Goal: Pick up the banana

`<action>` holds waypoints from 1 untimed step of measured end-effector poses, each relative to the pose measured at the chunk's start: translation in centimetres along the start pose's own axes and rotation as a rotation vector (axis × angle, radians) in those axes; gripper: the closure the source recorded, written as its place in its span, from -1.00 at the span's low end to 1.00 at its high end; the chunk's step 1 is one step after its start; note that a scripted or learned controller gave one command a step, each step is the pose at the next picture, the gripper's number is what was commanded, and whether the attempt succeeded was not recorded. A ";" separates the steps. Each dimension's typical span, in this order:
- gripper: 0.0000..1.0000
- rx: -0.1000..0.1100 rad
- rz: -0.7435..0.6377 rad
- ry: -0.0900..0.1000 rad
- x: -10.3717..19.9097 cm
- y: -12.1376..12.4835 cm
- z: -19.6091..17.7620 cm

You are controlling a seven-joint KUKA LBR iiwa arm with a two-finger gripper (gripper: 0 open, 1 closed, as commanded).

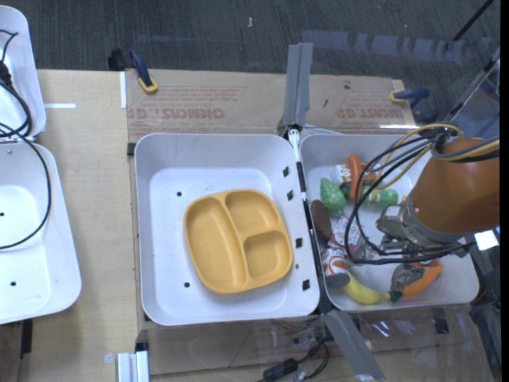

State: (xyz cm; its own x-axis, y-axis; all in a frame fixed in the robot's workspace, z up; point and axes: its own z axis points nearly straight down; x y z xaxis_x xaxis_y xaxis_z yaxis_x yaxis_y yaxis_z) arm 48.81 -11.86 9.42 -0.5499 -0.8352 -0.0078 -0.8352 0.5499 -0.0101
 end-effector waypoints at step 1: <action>-1.00 0.010 0.240 -0.006 1.7 -0.8 -0.3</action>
State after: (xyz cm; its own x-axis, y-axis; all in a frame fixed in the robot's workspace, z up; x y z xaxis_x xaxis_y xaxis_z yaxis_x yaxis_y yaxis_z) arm 48.50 -13.74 9.70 -0.7323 -0.6807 -0.0174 -0.6805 0.7326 -0.0171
